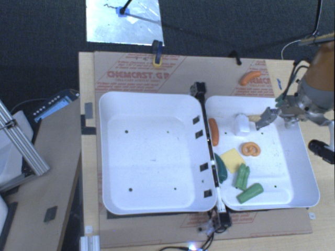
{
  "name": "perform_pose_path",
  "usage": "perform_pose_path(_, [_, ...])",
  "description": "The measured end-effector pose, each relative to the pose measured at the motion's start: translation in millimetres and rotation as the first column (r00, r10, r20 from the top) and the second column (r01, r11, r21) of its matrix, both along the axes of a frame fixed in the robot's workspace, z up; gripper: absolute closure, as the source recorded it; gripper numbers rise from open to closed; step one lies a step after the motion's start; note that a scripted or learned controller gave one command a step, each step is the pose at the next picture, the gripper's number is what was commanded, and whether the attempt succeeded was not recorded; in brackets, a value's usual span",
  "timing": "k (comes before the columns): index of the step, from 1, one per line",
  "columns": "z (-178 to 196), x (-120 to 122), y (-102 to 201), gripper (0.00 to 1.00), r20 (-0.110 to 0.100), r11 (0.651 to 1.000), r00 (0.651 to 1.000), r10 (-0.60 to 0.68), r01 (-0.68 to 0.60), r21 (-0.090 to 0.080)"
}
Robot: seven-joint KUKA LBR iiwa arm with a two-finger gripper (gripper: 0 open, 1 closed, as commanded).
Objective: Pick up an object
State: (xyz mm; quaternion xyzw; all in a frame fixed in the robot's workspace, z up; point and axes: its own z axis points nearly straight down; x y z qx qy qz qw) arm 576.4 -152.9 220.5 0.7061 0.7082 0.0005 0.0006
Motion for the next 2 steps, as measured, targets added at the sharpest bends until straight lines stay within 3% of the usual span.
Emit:
perform_pose_path(1, [11,1,0,1.00,0.003,1.000,1.000,0.003,-0.003,0.000])
perform_pose_path(2, [45,-22,98,1.00,0.001,1.000,1.000,0.005,-0.005,0.002])
